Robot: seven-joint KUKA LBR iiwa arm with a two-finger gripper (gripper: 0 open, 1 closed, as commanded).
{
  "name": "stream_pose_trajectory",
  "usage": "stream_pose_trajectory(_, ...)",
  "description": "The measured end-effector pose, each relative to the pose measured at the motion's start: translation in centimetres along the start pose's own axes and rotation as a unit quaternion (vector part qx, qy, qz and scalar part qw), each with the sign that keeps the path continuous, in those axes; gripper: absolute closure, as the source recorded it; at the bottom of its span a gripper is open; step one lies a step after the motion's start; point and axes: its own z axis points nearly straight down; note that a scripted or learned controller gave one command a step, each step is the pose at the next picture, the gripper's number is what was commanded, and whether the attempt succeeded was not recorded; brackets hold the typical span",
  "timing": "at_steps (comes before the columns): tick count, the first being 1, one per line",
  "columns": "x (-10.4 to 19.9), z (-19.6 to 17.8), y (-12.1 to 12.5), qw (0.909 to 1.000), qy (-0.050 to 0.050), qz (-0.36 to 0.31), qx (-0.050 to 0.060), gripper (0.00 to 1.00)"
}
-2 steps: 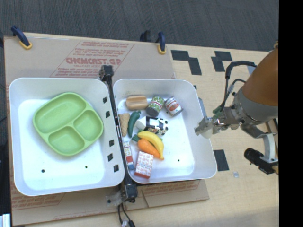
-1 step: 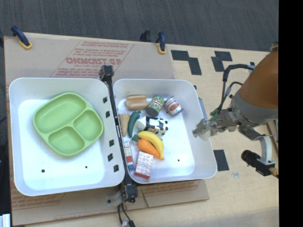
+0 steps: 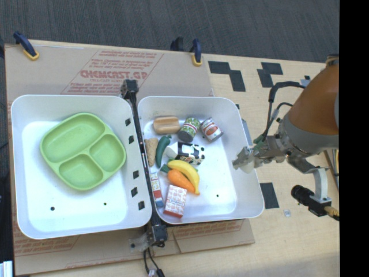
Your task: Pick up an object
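**Gripper at the bin's near wall, pile lies beyond it**

Gripper (image 3: 241, 161) hangs at the right-hand wall of the right bin (image 3: 230, 203). It is too pale and blurred against the white plastic to tell whether it is spread or closed. Nothing can be seen held in it.

Everything worth picking lies away from the arm, across a bare strip of bin floor, towards the divider between the two bins. Nearest on that line are the banana (image 3: 187, 170) and the carrot (image 3: 180, 180), touching each other, both with their long axes slanting from upper left to lower right. The carton (image 3: 176, 201) sits just beyond and lower, up against the carrot. Higher up, two cans (image 3: 188, 130) (image 3: 211, 129) stand side by side, the second being the closest item to the gripper in the upper part of the bin. The bun (image 3: 166, 123) and the green cucumber (image 3: 162, 148) lie furthest off, by the divider.

My judgement is that the coming move is a reach inward over the wall. The bare floor gives room on the approach side, but the banana and carrot are crowded by their neighbours on the far side. The left bin (image 3: 34, 212), with its green plate (image 3: 83, 150), is well apart.
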Motion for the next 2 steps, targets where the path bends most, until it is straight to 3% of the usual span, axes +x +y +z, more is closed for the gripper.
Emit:
stream_pose_trajectory(1,-0.1,-3.9,0.1,1.0000,-0.001,0.000,-0.003,1.00)
stream_pose_trajectory(2,0.0,0.0,0.0,1.0000,0.000,0.000,0.000,1.00)
